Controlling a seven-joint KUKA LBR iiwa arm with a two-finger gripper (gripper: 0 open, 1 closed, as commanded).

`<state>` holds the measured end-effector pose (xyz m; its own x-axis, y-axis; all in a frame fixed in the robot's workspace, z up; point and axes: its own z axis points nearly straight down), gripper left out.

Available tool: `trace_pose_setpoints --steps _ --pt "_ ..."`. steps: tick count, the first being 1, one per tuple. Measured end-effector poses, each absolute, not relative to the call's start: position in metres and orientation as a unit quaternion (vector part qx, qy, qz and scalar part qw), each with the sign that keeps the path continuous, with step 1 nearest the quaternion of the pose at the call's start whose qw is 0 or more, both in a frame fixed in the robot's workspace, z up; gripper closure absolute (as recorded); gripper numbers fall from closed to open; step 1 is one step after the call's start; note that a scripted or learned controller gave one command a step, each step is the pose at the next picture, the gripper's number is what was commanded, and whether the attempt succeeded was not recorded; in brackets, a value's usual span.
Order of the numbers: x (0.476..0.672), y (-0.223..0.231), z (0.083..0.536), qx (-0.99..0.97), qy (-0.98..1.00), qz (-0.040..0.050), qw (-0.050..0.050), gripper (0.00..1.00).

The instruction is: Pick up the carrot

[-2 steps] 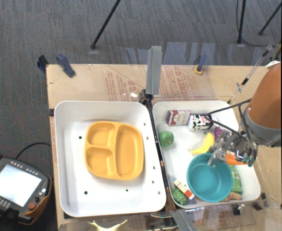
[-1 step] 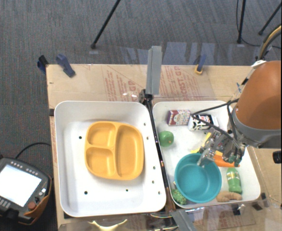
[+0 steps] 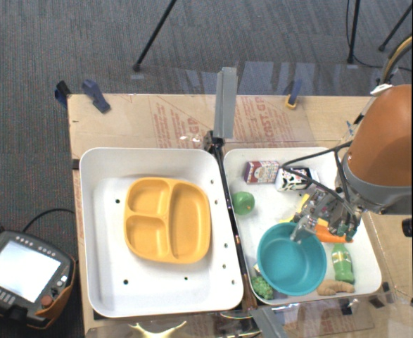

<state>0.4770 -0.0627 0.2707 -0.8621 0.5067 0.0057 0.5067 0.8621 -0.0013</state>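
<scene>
The gripper (image 3: 323, 220) is lowered into the right bin (image 3: 372, 259), directly over the carrot (image 3: 329, 236), which lies between the teal bowl (image 3: 290, 263) and a green bottle (image 3: 342, 263). Whether the carrot is grasped cannot be told. A yellow divided plate (image 3: 168, 220) is seen in the left bin (image 3: 93, 259).

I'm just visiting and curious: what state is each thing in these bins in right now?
Carrot: lying in the right bin, beside the gripper.
Teal bowl: upright.
Yellow plate: flat in the left bin.
Green bottle: lying down.
Red carton: on its side.
Green apple: loose by the divider.
</scene>
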Motion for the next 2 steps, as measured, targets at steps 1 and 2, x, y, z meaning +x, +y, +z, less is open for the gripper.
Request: trace_pose_setpoints --steps 1,2 --pt "0.476 -0.105 0.275 -0.207 -0.978 0.0002 0.001 1.0" --pt "0.476 -0.145 0.274 -0.223 -0.975 -0.0001 0.001 1.0"
